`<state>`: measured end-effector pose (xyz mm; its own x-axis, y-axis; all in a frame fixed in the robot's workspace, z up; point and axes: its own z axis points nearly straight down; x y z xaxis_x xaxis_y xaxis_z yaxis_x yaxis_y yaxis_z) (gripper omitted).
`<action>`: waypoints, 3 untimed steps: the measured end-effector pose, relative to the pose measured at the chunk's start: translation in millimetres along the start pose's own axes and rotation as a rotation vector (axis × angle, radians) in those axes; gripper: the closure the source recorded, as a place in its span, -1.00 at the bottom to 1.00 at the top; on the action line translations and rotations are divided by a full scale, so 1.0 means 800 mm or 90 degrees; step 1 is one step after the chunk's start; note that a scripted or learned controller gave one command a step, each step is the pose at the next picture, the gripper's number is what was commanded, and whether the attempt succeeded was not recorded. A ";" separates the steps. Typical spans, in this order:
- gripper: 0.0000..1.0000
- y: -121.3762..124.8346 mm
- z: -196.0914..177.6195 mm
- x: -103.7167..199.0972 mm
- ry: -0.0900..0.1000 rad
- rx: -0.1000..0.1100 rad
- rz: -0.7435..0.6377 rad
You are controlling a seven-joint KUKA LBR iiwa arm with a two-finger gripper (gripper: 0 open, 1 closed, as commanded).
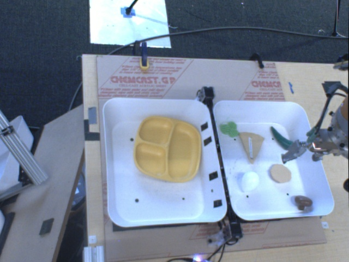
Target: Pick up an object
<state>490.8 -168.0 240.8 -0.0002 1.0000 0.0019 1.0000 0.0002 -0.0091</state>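
The gripper (293, 152) is in over the right side of the right bin (313, 119), coming from the right edge, and from where I stand I cannot tell whether it is parted or closed; the tip is too small and dark against the white. Nothing is visibly caught in it. It sits just above the tan round disc (280, 173), with the dark green curved piece (281, 137) right beside it on the upper side, close enough that the two nearly overlap.

Further out in the same bin: a tan wedge (251, 144) toward the middle, a light green leafy piece (229, 128) near the divider, a white ball (250, 180) below the wedge, and a small brown lump (303, 202) down in the near right corner. All lie flat and apart from one another.

The left bin (122, 146) carries a yellow divided tray (167, 148), well away from the arm.

This looks like the approach, with no object lifted yet. The nearest candidates are the green curved piece and the tan disc. The next move would call for settling on one, centring over it and getting low enough to close around it, and the flat disc looks hard to catch.
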 end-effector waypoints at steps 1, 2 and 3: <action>-1.00 0.003 -0.007 0.000 -0.002 -0.007 -0.002; -1.00 0.006 0.064 -0.011 -0.001 -0.004 0.000; -1.00 0.009 0.130 0.003 0.000 -0.004 -0.001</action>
<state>497.2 -165.4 137.0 -0.0013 1.0000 0.0017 1.0000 0.0013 -0.0026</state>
